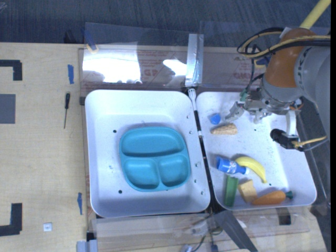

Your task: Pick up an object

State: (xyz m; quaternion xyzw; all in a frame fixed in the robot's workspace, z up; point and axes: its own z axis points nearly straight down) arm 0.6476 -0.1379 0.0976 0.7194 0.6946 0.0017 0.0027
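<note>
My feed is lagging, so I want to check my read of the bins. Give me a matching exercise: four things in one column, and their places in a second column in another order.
Things:
1. divided blue plastic tray
2. yellow toy banana
3. orange toy carrot
4. tan bread-like piece

Places:
A. near the front edge of the right bin, beside a green block
B. far part of the right bin, close to the gripper
C. middle of the left bin
D. middle of the right bin, touching a blue bottle

Pairs: 1-C, 2-D, 3-A, 4-B
</note>
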